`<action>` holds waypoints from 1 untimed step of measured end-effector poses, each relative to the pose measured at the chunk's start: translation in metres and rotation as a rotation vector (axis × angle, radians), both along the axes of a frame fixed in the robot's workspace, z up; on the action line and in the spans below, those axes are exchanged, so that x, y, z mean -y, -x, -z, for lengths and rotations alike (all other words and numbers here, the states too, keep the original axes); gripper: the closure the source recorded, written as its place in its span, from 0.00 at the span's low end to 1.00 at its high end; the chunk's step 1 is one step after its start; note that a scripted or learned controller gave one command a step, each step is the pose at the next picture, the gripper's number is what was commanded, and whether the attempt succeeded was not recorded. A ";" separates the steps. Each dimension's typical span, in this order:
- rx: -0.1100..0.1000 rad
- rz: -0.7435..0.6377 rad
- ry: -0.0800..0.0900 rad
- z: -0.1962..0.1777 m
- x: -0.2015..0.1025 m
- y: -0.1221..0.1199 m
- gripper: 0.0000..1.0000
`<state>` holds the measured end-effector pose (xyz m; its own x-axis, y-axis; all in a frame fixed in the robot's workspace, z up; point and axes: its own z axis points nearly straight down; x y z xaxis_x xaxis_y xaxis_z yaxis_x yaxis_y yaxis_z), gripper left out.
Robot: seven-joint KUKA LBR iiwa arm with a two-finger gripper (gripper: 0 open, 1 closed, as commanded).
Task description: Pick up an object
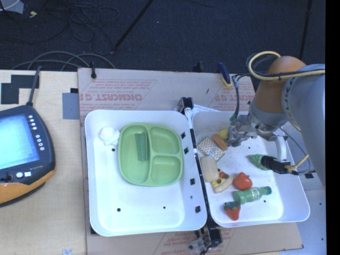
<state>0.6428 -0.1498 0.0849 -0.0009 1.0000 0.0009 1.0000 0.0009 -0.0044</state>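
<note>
Item: my hand, low over the right bin, near its upper left corner; grip width I cannot tell from above. It hangs just beside an orange-and-yellow piece, likely the pick I am lining up. Nothing visibly held.

Right bin, contents: checkered packet, pale bread-like piece, red tomato, green bottle, small red-and-green item, green item.

Left bin, contents: green divided tray with a green stick in one compartment; white lump just beside it.
</note>
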 end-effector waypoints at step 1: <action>0.002 0.001 0.001 -0.013 0.001 -0.001 1.00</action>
